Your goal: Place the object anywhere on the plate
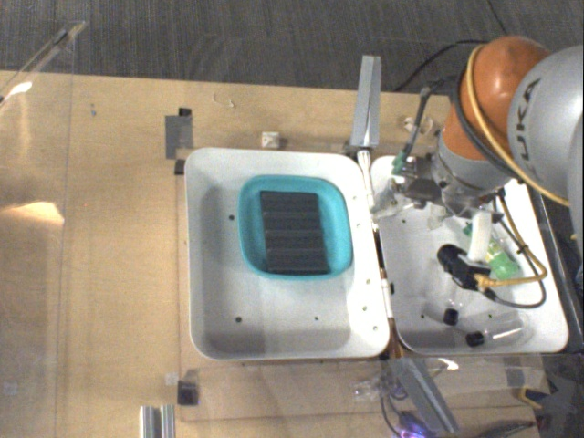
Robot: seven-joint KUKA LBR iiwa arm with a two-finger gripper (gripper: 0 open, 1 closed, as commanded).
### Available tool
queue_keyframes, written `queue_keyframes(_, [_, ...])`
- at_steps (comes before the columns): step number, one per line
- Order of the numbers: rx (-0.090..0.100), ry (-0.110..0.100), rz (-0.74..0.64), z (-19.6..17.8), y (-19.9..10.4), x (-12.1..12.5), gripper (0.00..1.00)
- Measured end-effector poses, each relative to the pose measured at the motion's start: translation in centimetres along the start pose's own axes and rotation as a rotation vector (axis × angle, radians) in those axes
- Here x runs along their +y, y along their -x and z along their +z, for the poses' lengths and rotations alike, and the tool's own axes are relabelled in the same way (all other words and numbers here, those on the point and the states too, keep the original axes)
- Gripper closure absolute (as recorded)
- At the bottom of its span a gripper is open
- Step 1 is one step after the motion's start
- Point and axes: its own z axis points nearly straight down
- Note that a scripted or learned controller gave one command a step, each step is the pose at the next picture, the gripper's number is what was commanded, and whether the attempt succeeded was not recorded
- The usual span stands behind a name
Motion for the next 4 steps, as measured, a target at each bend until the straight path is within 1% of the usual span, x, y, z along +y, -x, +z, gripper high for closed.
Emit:
queue_keyframes(1, [-0.001, -0.003, 0.106, -2.3, 1.2, 0.4, 0.00])
queue_keyframes(2, [0.000, -0.004, 0.135, 0.8, -5.3, -1.8, 0.00])
queue_keyframes(3, [-0.002, -0.005, 0.155, 5.0, 1.4, 3.9, 0.00])
queue_keyframes(4, [-0.001, -0.003, 0.228, 4.9, 0.6, 6.6, 0.00])
